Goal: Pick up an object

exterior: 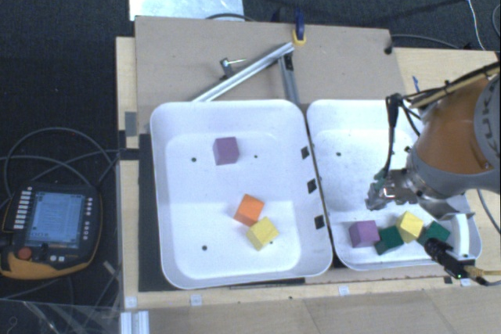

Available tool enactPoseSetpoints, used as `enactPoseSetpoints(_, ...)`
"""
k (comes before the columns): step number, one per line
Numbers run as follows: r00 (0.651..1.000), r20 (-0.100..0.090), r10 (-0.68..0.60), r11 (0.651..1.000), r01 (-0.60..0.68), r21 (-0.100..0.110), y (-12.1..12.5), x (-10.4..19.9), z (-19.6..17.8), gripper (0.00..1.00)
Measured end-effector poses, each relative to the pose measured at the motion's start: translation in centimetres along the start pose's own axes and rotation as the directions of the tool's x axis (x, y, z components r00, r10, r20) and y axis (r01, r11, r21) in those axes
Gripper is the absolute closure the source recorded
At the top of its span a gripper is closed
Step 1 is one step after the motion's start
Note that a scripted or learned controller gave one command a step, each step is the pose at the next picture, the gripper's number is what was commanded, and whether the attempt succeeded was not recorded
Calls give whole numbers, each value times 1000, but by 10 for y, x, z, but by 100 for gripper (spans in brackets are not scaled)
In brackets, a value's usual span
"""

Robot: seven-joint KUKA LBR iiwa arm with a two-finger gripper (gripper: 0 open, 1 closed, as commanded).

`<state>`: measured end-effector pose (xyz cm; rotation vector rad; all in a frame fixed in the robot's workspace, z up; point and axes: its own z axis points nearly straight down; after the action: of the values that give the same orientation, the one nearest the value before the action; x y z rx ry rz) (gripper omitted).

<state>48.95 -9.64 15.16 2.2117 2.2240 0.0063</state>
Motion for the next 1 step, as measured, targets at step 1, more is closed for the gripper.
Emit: enactPoseSetpoints(1,1000,0,0,1000,0,-2,-2,5,-61,100)
